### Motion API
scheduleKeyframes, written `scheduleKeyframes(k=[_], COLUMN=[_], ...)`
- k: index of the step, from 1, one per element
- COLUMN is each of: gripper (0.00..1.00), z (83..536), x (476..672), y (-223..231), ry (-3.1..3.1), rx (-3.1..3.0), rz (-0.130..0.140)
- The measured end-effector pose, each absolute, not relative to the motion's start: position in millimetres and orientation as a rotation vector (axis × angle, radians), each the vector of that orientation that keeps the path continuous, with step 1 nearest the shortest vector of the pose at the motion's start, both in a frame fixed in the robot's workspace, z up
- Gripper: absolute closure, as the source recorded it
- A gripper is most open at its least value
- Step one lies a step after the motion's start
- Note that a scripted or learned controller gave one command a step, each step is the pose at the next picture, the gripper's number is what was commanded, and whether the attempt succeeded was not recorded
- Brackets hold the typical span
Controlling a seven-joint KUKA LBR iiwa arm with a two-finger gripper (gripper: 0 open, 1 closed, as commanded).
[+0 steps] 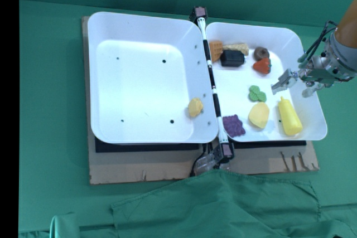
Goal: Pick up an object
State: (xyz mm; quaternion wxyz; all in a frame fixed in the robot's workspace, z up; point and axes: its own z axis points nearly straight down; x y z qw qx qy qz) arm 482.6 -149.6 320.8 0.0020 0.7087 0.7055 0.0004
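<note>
The jaws (294, 82) hang spread and gripping nothing over the right bin (312, 58), near its right wall. Just beneath them, toward the bin's front right corner, lies a yellow bottle (289, 116), with a yellow lemon-like piece (259, 115) beside it.
</note>
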Motion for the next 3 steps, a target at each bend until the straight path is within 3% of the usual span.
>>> scheduleKeyframes(k=[1,3], gripper=[0.0,0.0], z=[320.8,218.4], x=[482.7,487.8], y=[-149.6,-147.3], ry=[2.214,2.218], rx=[2.224,2.229], rz=[0.001,-0.004])
